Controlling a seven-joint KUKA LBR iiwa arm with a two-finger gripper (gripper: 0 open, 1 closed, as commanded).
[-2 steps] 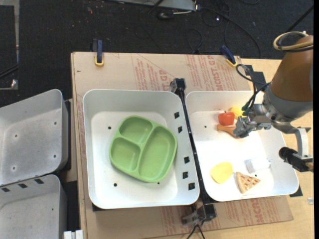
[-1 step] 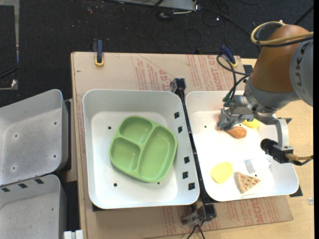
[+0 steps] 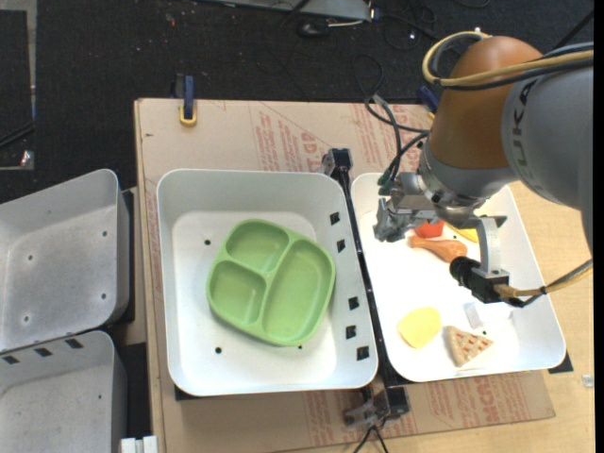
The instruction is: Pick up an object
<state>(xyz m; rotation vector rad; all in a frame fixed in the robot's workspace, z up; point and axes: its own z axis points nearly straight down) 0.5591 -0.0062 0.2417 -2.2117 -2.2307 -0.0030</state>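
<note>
gripper low over the right bin's far corner

gripper (image 3: pixel 394 217) sits down inside the right bin (image 3: pixel 543 333), at its far left corner, just beside the orange and red food pieces (image 3: pixel 436 241). whether it stands wide, narrow or closed on anything i cannot tell; the wrist and its cabling hide that part. nothing can be seen held.

the likely targets lie in that same bin: the orange and red pieces under the wrist, a yellow disc (image 3: pixel 419 327) nearer the camera, and a waffle-patterned wedge (image 3: pixel 468 345) just beside the disc. a yellow scrap (image 3: pixel 462 233) peeks out behind the orange piece.

to do this step well, i judge the tool should centre over one piece rather than the cluster, keep off the bin wall, and close only once the piece sits squarely between it. the disc and wedge are flat and may slip; the orange piece looks chunkier and easier to seize.

the left bin (image 3: pixel 179 347) holds a green divided plate (image 3: pixel 272 280), tilted a little. both bins rest on a brown board (image 3: pixel 245 135) with a yellow clamp (image 3: pixel 188 111) at its far edge. the floor beyond is dark, with cables; white bin lids (image 3: pixel 57 243) lie off to the left.
</note>
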